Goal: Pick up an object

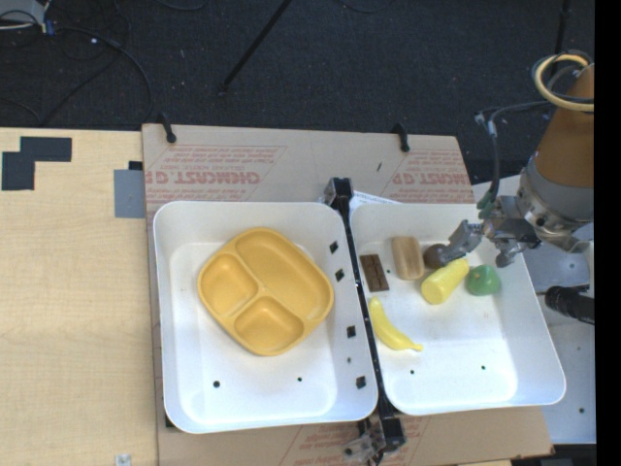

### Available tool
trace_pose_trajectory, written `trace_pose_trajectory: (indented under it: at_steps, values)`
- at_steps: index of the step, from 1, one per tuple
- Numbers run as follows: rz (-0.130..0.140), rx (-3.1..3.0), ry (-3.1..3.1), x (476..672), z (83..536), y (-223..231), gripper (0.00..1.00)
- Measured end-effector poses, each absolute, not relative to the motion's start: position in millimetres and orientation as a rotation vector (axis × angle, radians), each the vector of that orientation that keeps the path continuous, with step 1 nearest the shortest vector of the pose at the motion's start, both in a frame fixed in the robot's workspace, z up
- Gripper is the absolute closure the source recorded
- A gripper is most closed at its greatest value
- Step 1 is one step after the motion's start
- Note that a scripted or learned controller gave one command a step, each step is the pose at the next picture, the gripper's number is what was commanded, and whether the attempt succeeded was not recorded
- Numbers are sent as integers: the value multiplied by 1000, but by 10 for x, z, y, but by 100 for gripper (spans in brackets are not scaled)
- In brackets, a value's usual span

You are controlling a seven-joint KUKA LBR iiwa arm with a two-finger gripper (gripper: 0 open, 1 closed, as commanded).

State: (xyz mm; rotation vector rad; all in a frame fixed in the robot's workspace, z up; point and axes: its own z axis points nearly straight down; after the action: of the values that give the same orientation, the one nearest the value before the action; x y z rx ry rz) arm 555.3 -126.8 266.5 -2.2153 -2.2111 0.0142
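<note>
yellow cylinder (444, 282) lying tilted in right bin (505, 377), beside green ball (482, 280) | tan block (407, 257), brown bar (374, 272), banana (391, 329) to its left | hand (482, 244) just above cylinder and ball, fingers spread, gripping nothing | yellow divided plate (265, 290) in left bin (189, 377)

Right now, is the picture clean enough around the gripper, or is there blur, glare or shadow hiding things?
Camera view: lighting is even, no harsh glare on the white bins; soft shadows only, under the yellow plate and banana. The gripper looks soft and slightly blurred, so its fingers are hard to read; the yellow object and green object beside it are fairly sharp.
</note>
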Motion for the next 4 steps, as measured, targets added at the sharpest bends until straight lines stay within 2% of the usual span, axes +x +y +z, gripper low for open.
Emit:
trace_pose_trajectory:
  at_steps: [1, 3, 4]
  values:
    - [3, -2219, -2220, 5571, 2735, -1267, 0]
    - [6, -2218, -2217, 5520, 1826, -1213, 0]
    - [6, -2217, -2216, 5419, 1246, -1236, 0]
